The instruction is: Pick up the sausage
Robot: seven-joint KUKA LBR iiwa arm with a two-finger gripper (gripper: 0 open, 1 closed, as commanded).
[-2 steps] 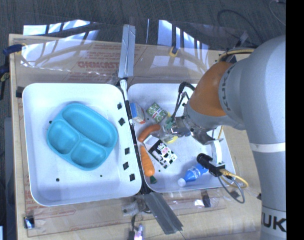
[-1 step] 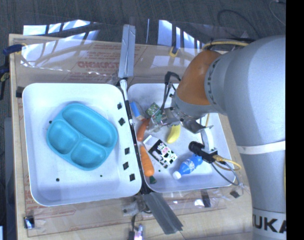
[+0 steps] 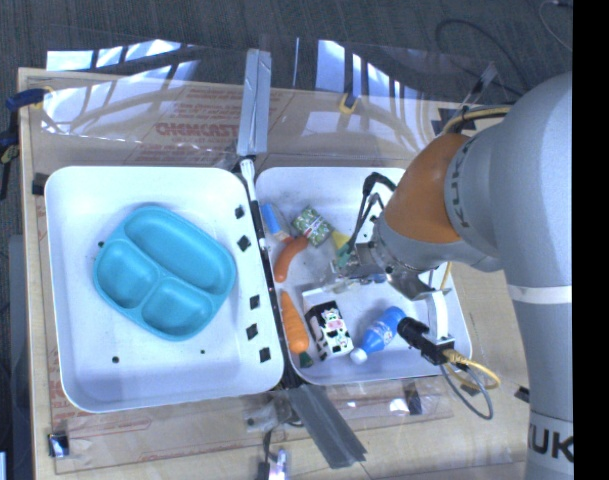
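One gripper [image 3: 346, 266], low inside the right bin [image 3: 454, 313], hanging off the grey arm's orange-banded wrist [image 3: 429, 203]. Open or closed: cannot tell, with the tip lost among cable and clutter. Nothing seen caught in the jaws.

Just beside the jaws, up and toward the view's left: a small green packet [image 3: 312, 226]. Slightly farther that same way, toward the divider between the bins: the sausage [image 3: 289, 254], reddish-orange, curved, lying slantwise on the bin floor, apart from the jaws and seemingly untouched. Just beyond it, against the divider: a slim blue item [image 3: 272, 218]. Below the jaws, toward the near edge: a black-and-white patterned box [image 3: 330, 331], flanked on the sausage side by an orange carrot [image 3: 296, 330] and on the arm side by a blue bottle [image 3: 380, 332]. Well apart, past the divider, in the left bin [image 3: 69, 368]: a blue divided plate [image 3: 164, 271].

Probably the approach step, with the grasp not yet made. Next move, as a judgement: shift toward the divider until centred over the sausage, turn to span its narrow width, then descend and close. Worth minding: the green packet close alongside, and the similar-coloured carrot nearby, easy to take by mistake.
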